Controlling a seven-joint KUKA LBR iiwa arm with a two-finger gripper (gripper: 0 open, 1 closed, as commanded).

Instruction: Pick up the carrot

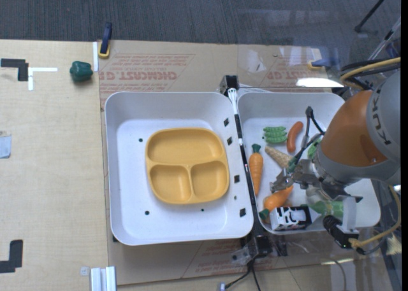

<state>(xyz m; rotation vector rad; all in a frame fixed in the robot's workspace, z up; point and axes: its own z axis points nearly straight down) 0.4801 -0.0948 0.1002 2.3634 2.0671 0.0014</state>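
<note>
The carrot [255, 169], orange with a green top, lies lengthwise along the left wall of the right bin [357, 232], leaf end pointing to the back. My gripper [288, 180] hangs low over the middle of that bin, a short way right of the carrot and apart from it. Just below the gripper lies a second, smaller orange piece [278, 199], close to the gripper's tip. Whether it touches the gripper is unclear. The arm's orange band [354, 134] covers the bin's right part.
The right bin also holds a green toy [275, 134], a red sausage [294, 135], a beige cone [276, 155], a black-and-white block [292, 217] and a green piece [329, 207]. A yellow divided plate [188, 163] sits in the left bin [121, 175]. A dark green lump [81, 71] lies on the bench.
</note>
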